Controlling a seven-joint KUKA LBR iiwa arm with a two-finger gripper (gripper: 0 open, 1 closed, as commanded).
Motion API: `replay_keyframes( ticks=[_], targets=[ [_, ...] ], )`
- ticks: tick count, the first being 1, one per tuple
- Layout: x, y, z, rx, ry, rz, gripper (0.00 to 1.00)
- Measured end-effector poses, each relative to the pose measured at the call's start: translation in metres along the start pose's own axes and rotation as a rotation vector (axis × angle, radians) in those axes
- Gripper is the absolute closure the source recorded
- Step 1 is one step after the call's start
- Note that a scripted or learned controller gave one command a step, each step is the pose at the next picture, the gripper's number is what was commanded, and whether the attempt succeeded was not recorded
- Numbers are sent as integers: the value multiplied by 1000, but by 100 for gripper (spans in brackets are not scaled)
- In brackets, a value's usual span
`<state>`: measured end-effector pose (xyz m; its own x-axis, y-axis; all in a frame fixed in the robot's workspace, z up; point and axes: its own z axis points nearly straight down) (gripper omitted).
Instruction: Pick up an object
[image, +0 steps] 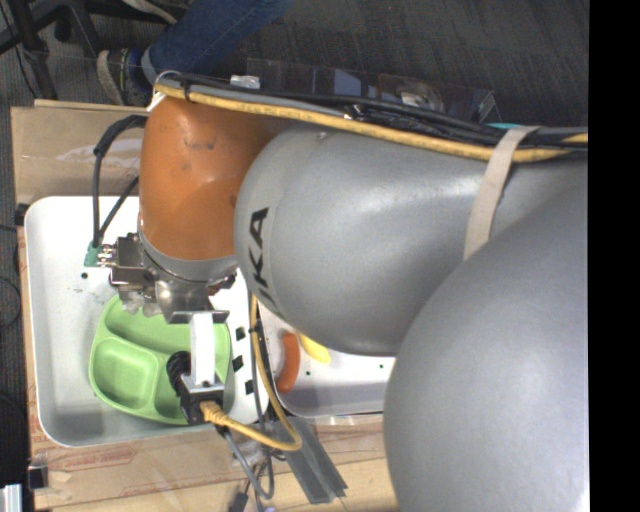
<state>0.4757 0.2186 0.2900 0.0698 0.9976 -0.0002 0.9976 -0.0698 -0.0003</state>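
Observation:
A light green plastic dish (135, 370) with a hollow compartment lies in the left white bin (50, 300), near its front right part. The arm's wrist hangs directly over the dish's far right side, and the gripper (160, 300) sits under the wrist flange, just above the dish's rim. The arm's body hides its fingers. In the right bin (340, 395), an orange object (288, 362) and a yellow object (314, 350) peek out from under the arm.
The large grey arm covers most of the right bin and the right half of the view. The left bin's white floor shows to the left of and behind the dish. Brown bench surface surrounds the bins.

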Motion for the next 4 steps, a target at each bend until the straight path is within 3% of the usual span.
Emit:
replay_keyframes(
  ticks=[2, 3, 4],
  targets=[
    [2, -1, -17, 6, -5, -20, 100],
    [0, 0, 4, 4, -1, -311, 100],
    [-29, 35, 92, 7, -4, -11, 100]
  ],
)
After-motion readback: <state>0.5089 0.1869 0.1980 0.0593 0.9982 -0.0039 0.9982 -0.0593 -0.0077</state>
